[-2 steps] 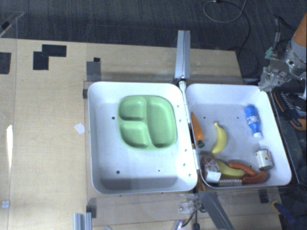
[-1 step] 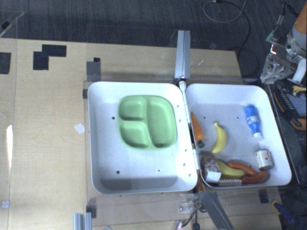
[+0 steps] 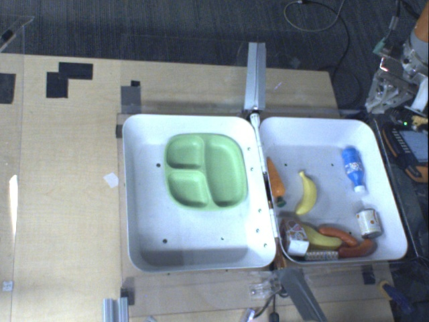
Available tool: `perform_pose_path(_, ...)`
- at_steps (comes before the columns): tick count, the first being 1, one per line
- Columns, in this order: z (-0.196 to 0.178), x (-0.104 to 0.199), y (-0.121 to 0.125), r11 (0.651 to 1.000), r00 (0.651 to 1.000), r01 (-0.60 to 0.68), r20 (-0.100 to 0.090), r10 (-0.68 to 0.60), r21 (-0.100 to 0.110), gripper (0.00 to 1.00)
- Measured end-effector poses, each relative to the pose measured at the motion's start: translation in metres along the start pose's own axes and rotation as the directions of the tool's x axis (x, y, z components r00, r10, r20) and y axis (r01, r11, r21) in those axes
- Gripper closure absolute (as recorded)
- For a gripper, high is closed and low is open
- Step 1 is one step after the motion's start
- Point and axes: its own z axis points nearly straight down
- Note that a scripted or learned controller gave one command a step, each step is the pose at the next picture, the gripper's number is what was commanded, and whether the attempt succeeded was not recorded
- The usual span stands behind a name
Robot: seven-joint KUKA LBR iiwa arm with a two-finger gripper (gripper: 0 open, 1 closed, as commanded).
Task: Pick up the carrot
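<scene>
The slim orange carrot with a green tip (image 3: 274, 180) lies lengthwise against the left wall of the right-hand shallow white bin (image 3: 385, 180), tucked just beside the metal divider rail (image 3: 255, 79) that runs between the two bins. That leaves almost no room on its left side; on its right a strip of bare bin floor separates it from the curved yellow banana (image 3: 307, 193), which lies near but apart. The upper middle of this bin is open floor. A blue-and-white plastic bottle (image 3: 352, 168) lies toward the right wall, with a small silvery metal can (image 3: 368, 223) below it near the lower right corner. Along the front wall a crowded cluster sits packed together: a reddish sausage-like piece (image 3: 342, 235), a second yellow piece and a dark packet with a white label (image 3: 295, 237); these overlap, and their exact shapes are hard to make out.

The left-hand white bin (image 3: 144, 180) carries a pale green three-compartment plastic tray (image 3: 205, 170) near its centre, with free floor all round it.

Both bins rest on a light wooden worktop (image 3: 60, 180) marked with black squares at the upper left.

The arm stands at the upper right corner, well apart from both bins, over dark equipment beyond the worktop's edge. It is cut off by the frame, so little beyond the wrist hardware shows. The tool (image 3: 387, 96) points downward there; whether it is spread or closed cannot be told, and nothing can be seen in it.
</scene>
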Motion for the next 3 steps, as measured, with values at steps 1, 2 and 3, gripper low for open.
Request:
perform_pose_path(1,0.004,-0.002,-0.001,0.917,0.917,-0.398,0.002,0.398,0.005,1.00)
perform_pose_path(2,-0.008,0.001,-0.001,0.921,0.921,-0.389,0.000,0.389,0.002,1.00)
perform_pose_path(3,-0.019,0.003,0.000,0.926,0.926,-0.379,-0.001,0.379,-0.002,1.00)
